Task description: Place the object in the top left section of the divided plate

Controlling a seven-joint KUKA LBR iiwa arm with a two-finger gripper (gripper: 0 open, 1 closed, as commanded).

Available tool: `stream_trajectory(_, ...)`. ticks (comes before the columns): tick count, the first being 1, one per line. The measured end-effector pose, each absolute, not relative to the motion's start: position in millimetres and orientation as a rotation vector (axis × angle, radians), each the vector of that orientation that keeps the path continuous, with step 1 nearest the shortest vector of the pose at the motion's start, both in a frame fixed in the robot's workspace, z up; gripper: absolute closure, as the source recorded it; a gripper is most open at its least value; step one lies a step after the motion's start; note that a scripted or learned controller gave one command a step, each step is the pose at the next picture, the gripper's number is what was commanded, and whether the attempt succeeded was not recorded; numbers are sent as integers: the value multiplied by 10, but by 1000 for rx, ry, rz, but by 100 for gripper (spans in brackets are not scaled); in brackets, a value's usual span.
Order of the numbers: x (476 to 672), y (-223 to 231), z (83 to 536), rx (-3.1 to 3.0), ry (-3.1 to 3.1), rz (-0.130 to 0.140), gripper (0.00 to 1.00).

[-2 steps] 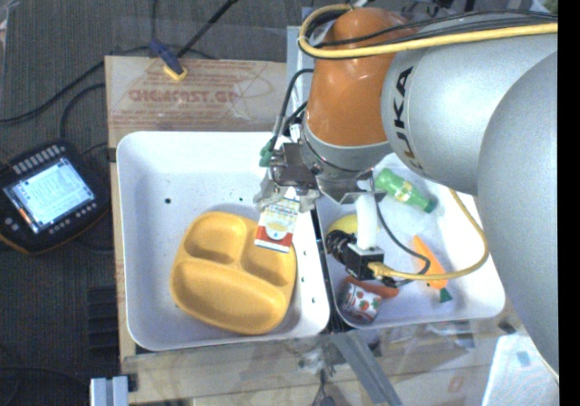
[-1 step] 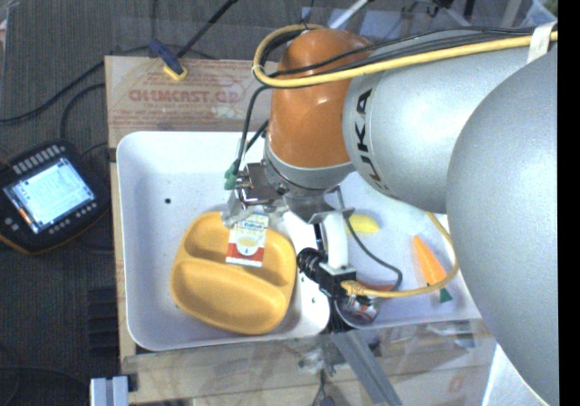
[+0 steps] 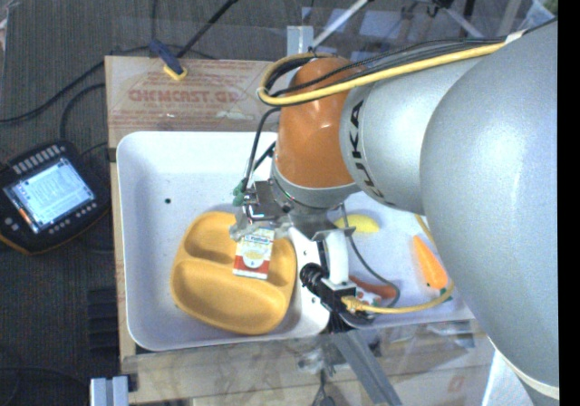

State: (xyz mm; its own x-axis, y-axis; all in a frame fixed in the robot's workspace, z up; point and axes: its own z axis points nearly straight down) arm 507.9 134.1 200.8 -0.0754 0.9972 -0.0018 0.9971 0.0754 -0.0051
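Over the left bin [image 3: 145, 214], the gripper [image 3: 256, 230] hangs above the yellow divided plate [image 3: 217, 291], pinching a small red-and-white packet [image 3: 254, 255].

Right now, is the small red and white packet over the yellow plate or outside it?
Over it. The packet sits above the yellow divided plate, near its upper right edge, just below the pincer; whether it rests there, cannot tell.

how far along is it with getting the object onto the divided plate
Done: the gripper is over the yellow divided plate in the left bin. In hand: a small red and white packet sits just below it, over the plate's upper right part; grip unclear. Left: placing it in the top left section.
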Motion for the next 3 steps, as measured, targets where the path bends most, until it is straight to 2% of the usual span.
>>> stream_trajectory(1, 5067, 1359, 1810, -2193, -2244, 9, 100)
stream_trajectory(2, 4996, 781, 1822, -2264, -2173, 8, 100)
stream_trajectory(3, 5438, 1348, 2702, -2206, -2238, 6, 100)
